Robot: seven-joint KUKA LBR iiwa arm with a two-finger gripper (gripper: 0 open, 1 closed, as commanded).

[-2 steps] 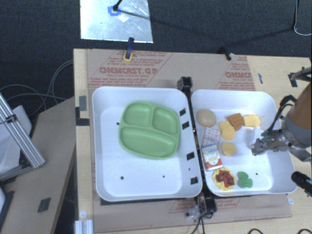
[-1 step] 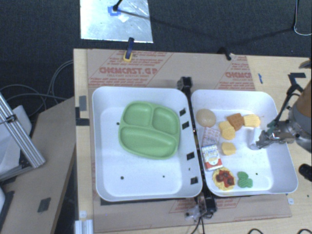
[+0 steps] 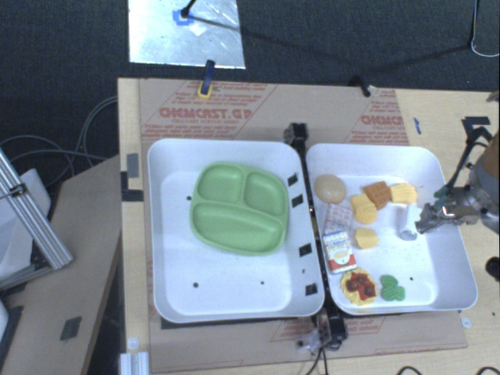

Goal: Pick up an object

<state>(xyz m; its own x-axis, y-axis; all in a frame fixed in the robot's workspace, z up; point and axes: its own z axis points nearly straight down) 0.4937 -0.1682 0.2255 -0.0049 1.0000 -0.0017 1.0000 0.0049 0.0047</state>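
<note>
Here's the grey arm reaching in from the right, its gripper low over the right-hand shallow white bin, close to that bin's right wall. Whether anything sits between its tips I cannot tell; they're too small and blurred.

Candidates are all in that bin: a small white cylinder-like piece just beside the gripper, a yellow corrugated block, an orange-brown square slab, a round beige bun-shaped piece, pale yellow chunks, a red-and-white printed carton, a red-and-yellow pizza-like disc and a green leafy piece. The white piece looks the likeliest target.

To do it well, I'd say: centre over that piece, straddle its narrow width, come straight down, close firmly, then lift vertically, clear of the yellow block nearby.

The left white bin carries a green compartmented plastic tray.

Writing: red print on the brown sheet over the bench seems to read "CHEMCAST GP", repeated upper right. The carton's print is illegible.
</note>
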